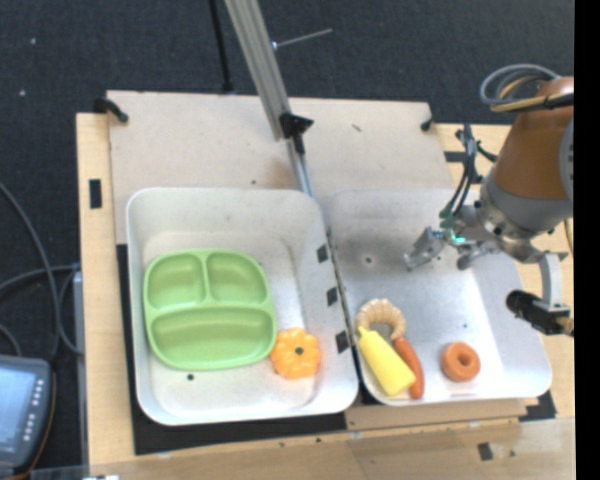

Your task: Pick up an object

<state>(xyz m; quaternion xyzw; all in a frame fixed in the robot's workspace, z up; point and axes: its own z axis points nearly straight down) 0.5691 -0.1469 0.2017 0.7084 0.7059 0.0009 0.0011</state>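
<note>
pincer [442,247] spread, nothing held | right bin [500,368] centre bare | toys along near edge

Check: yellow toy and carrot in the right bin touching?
Touching. Camera view shows the yellow toy lying right against the carrot, no gap visible.

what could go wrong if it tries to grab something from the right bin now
The yellow toy, carrot and beige ring lie packed together against the right bin's near-left wall, so a grab there could catch two things or jam on the wall. The orange donut lies flat, so the gripper may slide off it.
</note>
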